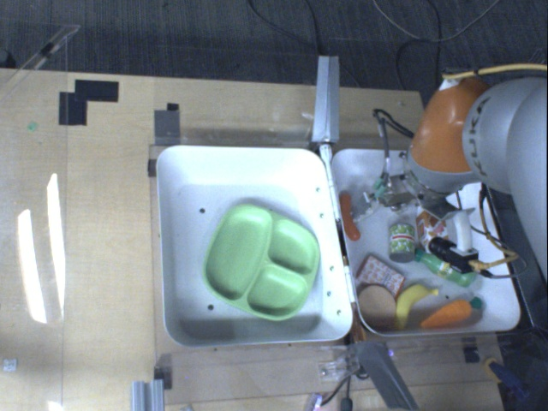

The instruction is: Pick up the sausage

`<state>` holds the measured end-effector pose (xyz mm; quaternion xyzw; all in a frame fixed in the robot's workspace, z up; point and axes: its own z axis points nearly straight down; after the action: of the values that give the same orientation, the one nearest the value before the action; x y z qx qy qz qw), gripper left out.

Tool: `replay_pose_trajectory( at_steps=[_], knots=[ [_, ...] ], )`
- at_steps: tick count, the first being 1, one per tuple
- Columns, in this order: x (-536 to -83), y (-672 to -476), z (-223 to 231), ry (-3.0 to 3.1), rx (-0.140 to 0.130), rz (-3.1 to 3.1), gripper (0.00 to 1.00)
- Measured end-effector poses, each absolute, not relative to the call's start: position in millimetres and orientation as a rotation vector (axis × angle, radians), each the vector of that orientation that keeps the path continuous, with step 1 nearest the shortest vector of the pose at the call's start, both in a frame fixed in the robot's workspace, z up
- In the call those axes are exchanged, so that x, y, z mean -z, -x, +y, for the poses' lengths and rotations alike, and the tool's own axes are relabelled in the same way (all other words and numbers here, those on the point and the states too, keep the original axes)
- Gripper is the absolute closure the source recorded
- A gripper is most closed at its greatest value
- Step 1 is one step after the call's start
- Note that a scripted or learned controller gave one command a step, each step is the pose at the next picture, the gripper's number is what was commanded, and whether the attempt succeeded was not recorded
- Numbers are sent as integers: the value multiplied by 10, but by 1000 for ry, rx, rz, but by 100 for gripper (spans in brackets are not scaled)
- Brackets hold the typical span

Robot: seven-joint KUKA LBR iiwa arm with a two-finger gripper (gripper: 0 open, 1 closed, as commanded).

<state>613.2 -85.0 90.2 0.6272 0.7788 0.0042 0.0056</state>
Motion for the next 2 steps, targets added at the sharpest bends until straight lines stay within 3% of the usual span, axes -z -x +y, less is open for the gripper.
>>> replay_pose_trajectory(
  at_steps=[1,2],
  knots=[
    [-1558,-6301,-916,-1691,-8,2636,0],
    [-970,-6390,-917,-1474,-6,2766,0]
  ],
)
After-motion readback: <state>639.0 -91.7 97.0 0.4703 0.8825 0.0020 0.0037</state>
